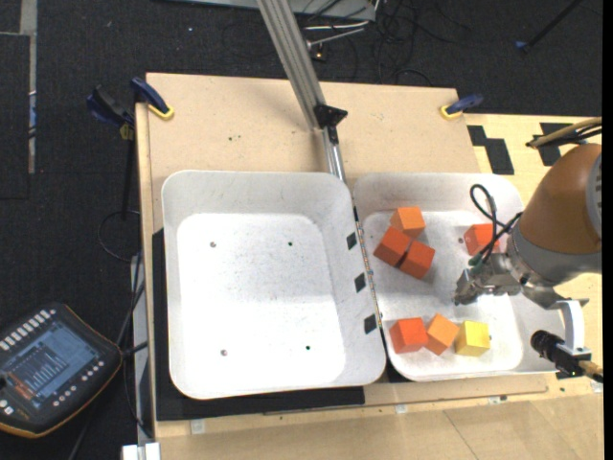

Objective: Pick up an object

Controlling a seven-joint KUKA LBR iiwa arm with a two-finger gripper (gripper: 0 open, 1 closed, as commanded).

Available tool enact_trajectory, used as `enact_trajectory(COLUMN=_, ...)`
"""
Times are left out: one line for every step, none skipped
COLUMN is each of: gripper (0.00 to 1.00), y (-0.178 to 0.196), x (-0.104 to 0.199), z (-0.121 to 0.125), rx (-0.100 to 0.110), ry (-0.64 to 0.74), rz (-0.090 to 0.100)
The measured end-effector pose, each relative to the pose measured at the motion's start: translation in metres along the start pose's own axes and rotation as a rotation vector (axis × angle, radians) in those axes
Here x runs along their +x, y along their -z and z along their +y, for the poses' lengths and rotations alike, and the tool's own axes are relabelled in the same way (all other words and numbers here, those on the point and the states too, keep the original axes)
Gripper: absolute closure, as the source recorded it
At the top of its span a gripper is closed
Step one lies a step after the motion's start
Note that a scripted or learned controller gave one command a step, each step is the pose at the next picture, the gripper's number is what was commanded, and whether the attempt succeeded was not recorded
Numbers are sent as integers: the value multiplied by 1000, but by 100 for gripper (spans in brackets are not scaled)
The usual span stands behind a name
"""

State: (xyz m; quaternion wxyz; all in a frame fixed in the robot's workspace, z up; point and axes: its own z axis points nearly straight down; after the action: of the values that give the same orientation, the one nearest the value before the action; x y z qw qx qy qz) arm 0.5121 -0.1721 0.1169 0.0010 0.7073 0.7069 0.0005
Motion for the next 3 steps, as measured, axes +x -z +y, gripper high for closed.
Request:
enact_trajectory(gripper=100, y=46, x=-6, z=6, rx=-4, ry=3, rz=-2)
enact_trajectory(gripper=100, y=107, x=0, z=10, rx=-6, ry=4, rz=-2)
enact_trajectory(gripper=100, y=171, x=1, z=14, rx=-7, ry=4, rz=-3)
